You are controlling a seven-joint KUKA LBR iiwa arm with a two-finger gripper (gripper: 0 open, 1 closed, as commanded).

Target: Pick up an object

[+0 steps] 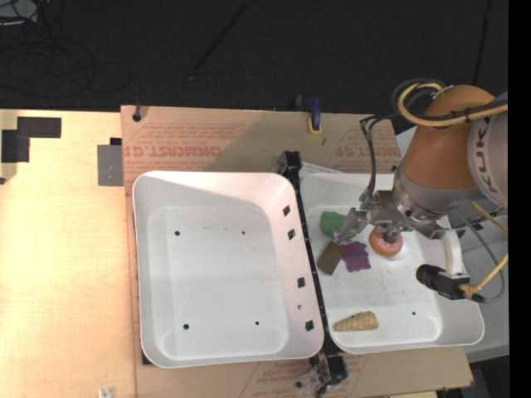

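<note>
Judging by their look, the small things in the right bin [448, 326] are taken to be light toys of plastic or foam, none of them fragile. The orange-and-white round piece [387, 244] is probably stiff and smooth, so a hold across its widest part is advised (a glancing pinch could let it squirt away). The purple piece [357, 257] looks soft and lumpy and might be pinched almost anywhere. The brown flat piece [330, 258] lies low and leans against the purple one, so its edges are the only likely purchase. The green piece [333, 221] sits just beyond it, near the bin's left wall. The tan cone-like piece [356, 322] lies apart, toward the near rim, and is best taken across its thicker end.

The gripper [375, 216] is seen low over the cluster, between the green and the orange-and-white pieces. Whether it is spread or closed cannot be told, as the metalwork is too cluttered. Nothing is seen held by it.
</note>
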